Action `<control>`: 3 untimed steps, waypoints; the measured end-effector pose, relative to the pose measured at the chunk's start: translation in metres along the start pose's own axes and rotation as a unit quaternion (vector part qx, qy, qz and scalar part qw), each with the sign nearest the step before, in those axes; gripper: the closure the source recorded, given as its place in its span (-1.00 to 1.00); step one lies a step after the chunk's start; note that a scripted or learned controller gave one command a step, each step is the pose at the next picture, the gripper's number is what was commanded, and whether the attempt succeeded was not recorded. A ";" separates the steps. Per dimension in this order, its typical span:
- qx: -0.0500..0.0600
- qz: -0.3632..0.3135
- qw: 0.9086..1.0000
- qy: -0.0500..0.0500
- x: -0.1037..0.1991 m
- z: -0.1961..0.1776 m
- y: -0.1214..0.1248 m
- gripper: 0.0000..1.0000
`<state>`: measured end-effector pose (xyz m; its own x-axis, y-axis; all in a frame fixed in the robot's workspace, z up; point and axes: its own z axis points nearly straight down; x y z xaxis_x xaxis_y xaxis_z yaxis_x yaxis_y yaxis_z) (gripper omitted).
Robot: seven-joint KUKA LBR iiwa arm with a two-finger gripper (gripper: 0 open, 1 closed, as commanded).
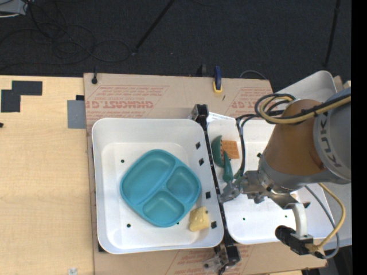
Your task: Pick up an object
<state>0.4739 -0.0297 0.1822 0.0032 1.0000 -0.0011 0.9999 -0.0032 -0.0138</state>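
A teal divided plate [160, 188] lies in the middle of the left bin [106, 153]. A small pale yellow piece [199, 219] rests at that bin's front right corner, beside the plate. In the right bin [258, 229], an orange block [230, 148] and a thin green object [221, 157] lie near the back left. My gripper [228, 191] hangs low at the right bin's left wall, just in front of the green object. The wrist hides what lies under it.
The bulky arm [298, 148] covers most of the right bin. Black clips [200, 112] hold the wall between the two bins. A blue clamp [217, 79] grips the cardboard's far edge. Cables [274, 103] loop above the wrist.
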 end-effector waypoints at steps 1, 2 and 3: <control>-0.003 -0.005 1.000 0.001 0.048 -0.024 0.001 -1.00; -0.001 0.000 1.000 0.000 -0.003 -0.001 0.000 -1.00; -0.004 -0.006 1.000 0.001 0.068 -0.046 0.016 -1.00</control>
<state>0.4909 0.0381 0.2282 -0.0090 1.0000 0.0016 0.9999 0.0090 -0.0052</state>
